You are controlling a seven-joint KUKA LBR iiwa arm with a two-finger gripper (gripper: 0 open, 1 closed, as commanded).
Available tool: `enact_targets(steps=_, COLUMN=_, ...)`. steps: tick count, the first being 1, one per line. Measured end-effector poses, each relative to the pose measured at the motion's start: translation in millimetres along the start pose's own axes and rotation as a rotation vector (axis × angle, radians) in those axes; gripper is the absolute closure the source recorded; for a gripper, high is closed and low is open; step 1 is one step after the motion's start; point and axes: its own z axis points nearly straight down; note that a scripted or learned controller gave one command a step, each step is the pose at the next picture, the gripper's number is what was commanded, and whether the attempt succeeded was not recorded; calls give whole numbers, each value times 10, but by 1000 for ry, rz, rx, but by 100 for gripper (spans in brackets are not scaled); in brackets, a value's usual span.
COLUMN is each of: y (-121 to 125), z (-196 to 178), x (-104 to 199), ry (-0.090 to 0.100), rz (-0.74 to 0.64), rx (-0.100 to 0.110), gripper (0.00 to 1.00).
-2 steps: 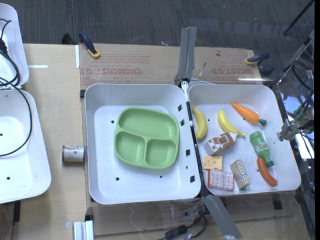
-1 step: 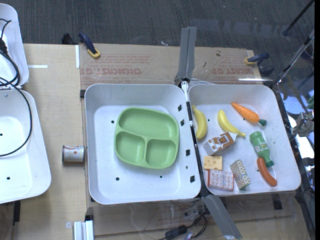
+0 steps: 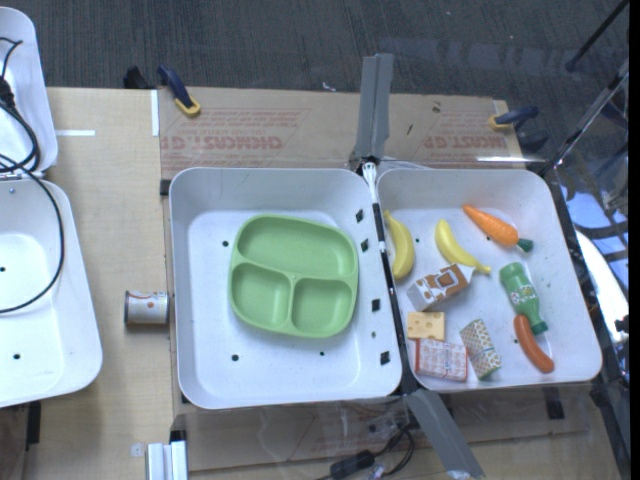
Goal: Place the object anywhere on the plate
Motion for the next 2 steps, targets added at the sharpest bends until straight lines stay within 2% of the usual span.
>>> enact_targets(steps=1, y=-166, z=-163, x=-44, ry=-1, rz=552, rx=1, gripper=100)
enact_targets(steps=2, y=-178, z=-157, x=205, ry=-2, rz=763, rx=4, gripper=100)
